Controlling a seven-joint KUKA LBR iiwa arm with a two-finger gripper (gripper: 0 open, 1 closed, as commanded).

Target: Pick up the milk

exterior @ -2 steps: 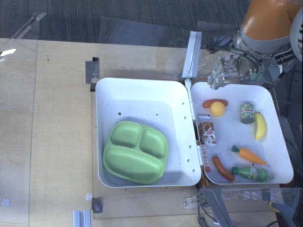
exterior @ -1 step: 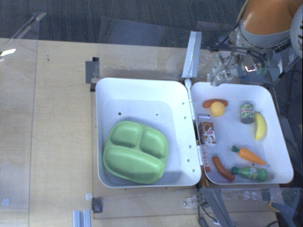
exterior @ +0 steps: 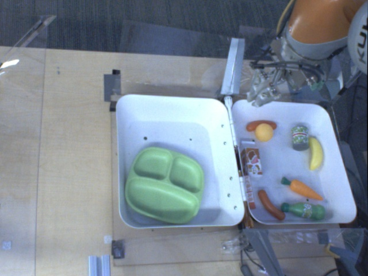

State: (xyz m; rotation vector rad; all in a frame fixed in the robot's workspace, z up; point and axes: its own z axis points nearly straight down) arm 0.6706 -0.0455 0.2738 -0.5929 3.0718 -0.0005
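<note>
The milk (exterior: 252, 161) is a small brown and white carton lying flat in the right bin (exterior: 333, 171), close to its left wall. My gripper (exterior: 263, 92) hangs over the back left corner of that bin, well behind the carton and apart from it. Nothing is seen in its grasp. The grey arm with its orange band (exterior: 322, 10) comes in from the upper right.
The right bin also holds a yellow ball (exterior: 264, 133) with a red piece behind it, a can (exterior: 299, 137), a banana (exterior: 315, 153), a carrot (exterior: 302, 189), a sausage (exterior: 270, 204) and a green bottle (exterior: 303, 211). A green divided plate (exterior: 165, 184) lies in the left bin (exterior: 172, 111).
</note>
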